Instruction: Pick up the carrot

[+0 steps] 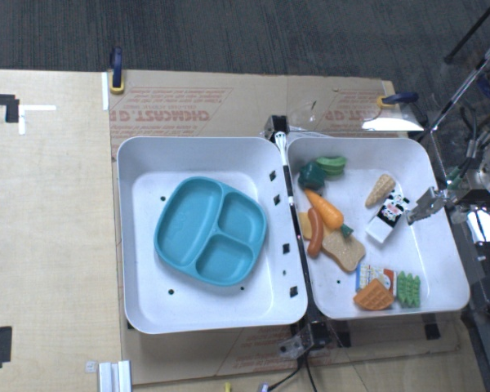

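The carrot (324, 208) lies well left of the hand (429, 205).

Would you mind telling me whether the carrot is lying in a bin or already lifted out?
In. The carrot lies flat in the right bin, beside the bread slice, with nothing gripping it.

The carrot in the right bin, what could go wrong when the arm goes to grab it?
1. The carrot lies against a hot dog and a bread slice, so the fingers may well catch a neighbour instead.
2. It sits near the wall of the right bin, which may block one finger.
3. The gripper is at the far side; a milk carton lies along its likely path.
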